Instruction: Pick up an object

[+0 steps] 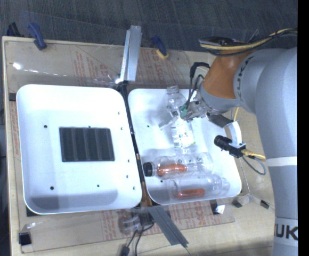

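Note:
The right bin (144,108) holds clear plastic bottles. One small bottle with a pale label (184,137) lies in the middle of the bin, pointing toward the far wall. A longer bottle with a black cap and orange contents (174,168) lies across the bin nearer the front. Another clear bottle with orange inside (198,188) rests against the front wall. My gripper (182,111) hangs low over the far half of this bin, just above the labelled bottle's upper end. A clear crumpled piece (171,96) sits beside it.
The left bin (42,105) carries a dark ribbed rectangle (87,144) on its floor. A metal bar (130,52) stands between the bins at the back. Blue clamps (36,35) grip the board's far edge. A black and yellow connector (230,144) hangs off the arm.

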### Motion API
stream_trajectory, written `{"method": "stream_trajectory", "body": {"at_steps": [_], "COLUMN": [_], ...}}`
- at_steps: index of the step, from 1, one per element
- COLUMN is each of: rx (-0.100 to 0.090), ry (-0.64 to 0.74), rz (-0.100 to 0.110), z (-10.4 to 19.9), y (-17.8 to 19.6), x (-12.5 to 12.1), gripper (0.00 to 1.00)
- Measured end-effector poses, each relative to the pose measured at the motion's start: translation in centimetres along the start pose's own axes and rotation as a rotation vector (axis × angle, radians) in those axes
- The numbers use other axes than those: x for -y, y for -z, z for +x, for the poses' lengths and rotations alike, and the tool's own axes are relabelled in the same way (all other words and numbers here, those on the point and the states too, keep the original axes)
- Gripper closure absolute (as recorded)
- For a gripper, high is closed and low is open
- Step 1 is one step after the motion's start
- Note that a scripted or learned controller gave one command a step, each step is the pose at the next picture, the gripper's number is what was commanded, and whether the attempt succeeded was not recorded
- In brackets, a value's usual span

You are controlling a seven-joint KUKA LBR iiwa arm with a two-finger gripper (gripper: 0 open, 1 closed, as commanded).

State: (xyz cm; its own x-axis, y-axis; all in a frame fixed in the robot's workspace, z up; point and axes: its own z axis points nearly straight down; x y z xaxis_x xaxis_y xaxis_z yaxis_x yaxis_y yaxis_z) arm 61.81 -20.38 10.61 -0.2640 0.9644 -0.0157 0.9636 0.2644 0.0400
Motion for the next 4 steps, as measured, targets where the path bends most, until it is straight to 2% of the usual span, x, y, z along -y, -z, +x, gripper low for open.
{"method": "stream_trajectory", "body": {"at_steps": [1, 2, 3, 4], "rx": [-0.01, -0.015, -0.005, -0.018], "ry": [0.097, -0.046, 0.045, 0.116], "rz": [0.027, 0.04, 0.02, 0.04], "z": [4.4, 4.7, 6.9, 6.4], "y": [-0.7, -1.3, -0.5, -1.4], "x": [4.8, -0.7, 4.1, -1.4], "gripper": [0.0, 0.0, 0.0, 0.0]}}
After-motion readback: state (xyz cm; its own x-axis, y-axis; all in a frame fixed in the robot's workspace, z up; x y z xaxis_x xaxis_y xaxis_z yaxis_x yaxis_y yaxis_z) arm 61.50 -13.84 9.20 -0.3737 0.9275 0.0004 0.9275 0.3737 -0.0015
